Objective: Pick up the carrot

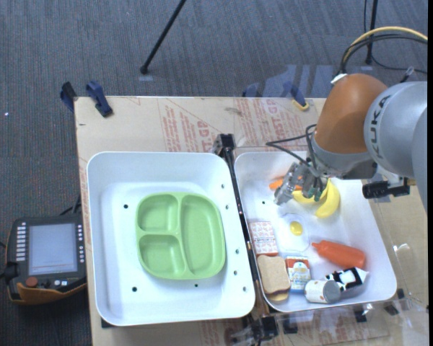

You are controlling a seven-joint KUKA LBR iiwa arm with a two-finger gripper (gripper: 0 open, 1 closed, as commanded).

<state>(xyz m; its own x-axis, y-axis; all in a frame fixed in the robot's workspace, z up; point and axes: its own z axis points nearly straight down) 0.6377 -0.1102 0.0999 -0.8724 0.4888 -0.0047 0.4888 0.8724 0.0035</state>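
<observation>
Pincer: the pincer (301, 186) hangs low in the far part of the right bin (372, 225), under the grey wrist and orange band; whether it is released or clenched, cannot tell from this slant.
Carrot: the carrot (277, 184), a small orange piece, lies just to the left of the pincer, near the bin's far left wall; partly hidden, contact not resolvable.
Just beside: a banana (327, 202) lies right of the pincer, touching or nearly so; a fried egg (296, 228) sits just nearer.
Further out: an orange bottle-like item (340, 252) lies near and to the right; a toast slice (273, 276), two small packets (263, 237) and a white cup (320, 291) crowd the near left part of the bin.
Left bin: the left bin (105, 193) carries a green divided plate (180, 235), well apart from the work.
Tabletop: the tabletop (166, 117) is bare board on the far side of the bins.
Step in hand: judged as settling on the carrot, not yet lifted.
To do it well: centre over the carrot rather than the banana, straddle its narrow width, descend fully, close, then lift straight up clear of the wall.
Risk: catching the banana instead, or pushing the carrot against the wall.
</observation>
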